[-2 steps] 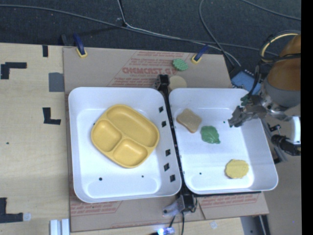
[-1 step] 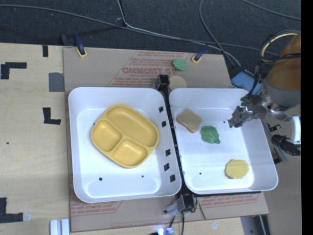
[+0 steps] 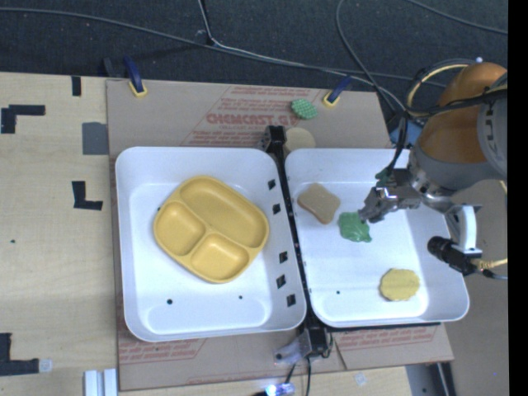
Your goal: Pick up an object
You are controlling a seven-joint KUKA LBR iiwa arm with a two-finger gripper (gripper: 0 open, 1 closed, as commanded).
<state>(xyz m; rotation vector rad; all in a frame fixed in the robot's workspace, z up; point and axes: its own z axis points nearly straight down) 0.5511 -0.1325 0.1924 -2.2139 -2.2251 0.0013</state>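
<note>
A light wooden table (image 3: 49,221) is seen from above; a sheet of brown cardboard (image 3: 206,118) with red print is laid on it, held at the far edge by two blue and yellow clamps (image 3: 134,79); black tape marks (image 3: 82,195) are stuck on the wood at the left. Beyond the table a dark carpet floor (image 3: 99,23) is seen, with thin cables (image 3: 214,40) lying across it.

Two shallow white bins are set side by side on the cardboard, touching along a black strip in the middle. In the left bin (image 3: 140,304) a yellow tray (image 3: 211,228) with three parts is laid, tilted a little. In the right bin (image 3: 437,308) three things are found: a tan bread-like piece (image 3: 318,203) near the left wall, a green leafy toy (image 3: 355,228) near the middle, and a round yellow cookie-like piece (image 3: 400,285) near the front right corner; they are kept apart from each other. A small green dotted thing (image 3: 304,107) is left on the cardboard behind the bins.

The grey arm with its orange band (image 3: 458,130) is reached in from the right; the gripper (image 3: 375,211) is held low over the right bin, just beside the green leafy toy and at its upper right edge; how far the fingers are open cannot be told, and nothing is clearly seen between them.
</note>
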